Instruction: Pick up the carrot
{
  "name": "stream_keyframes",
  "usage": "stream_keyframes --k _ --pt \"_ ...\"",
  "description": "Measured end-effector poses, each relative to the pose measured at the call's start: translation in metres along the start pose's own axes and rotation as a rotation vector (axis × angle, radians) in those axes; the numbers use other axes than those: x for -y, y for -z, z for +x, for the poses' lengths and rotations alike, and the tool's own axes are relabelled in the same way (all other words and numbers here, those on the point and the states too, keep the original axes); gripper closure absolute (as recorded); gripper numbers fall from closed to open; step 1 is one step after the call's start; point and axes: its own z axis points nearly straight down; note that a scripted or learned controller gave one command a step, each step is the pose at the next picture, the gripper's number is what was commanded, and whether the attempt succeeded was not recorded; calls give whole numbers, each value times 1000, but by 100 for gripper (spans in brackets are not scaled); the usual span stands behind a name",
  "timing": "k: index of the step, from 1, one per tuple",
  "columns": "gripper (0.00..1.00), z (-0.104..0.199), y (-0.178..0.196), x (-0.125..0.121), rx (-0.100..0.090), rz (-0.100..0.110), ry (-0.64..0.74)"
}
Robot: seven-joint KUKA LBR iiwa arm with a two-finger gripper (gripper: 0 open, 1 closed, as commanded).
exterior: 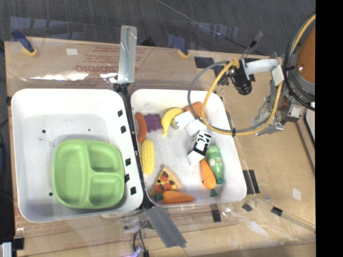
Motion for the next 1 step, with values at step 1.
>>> stream_keyframes --k 1 --pt "100 -20 -91 13 12 2 7"
